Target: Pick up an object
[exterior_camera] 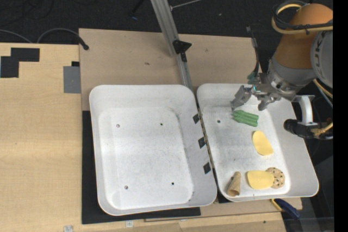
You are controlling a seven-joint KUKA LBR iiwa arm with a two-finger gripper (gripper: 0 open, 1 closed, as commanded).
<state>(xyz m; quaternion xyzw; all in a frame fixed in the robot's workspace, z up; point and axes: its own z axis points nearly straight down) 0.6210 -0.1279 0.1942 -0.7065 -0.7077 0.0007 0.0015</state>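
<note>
Hovering open, gripper (pixel 252 99) above green piece (pixel 245 117) near bin rim (pixel 228 86).

I have one camera to work from, fixed above the light wooden bench (pixel 136 57) and looking down on it at a slant. It sits far enough back to take in both shallow white plastic bins, the left bin (pixel 109 96) and the right bin (pixel 304 182), whole, with dark floor and cables beyond the far edge. The near edge of the bench runs along the bottom of my picture. The grey arm with the orange band (pixel 302 41) comes in from the right.
</note>
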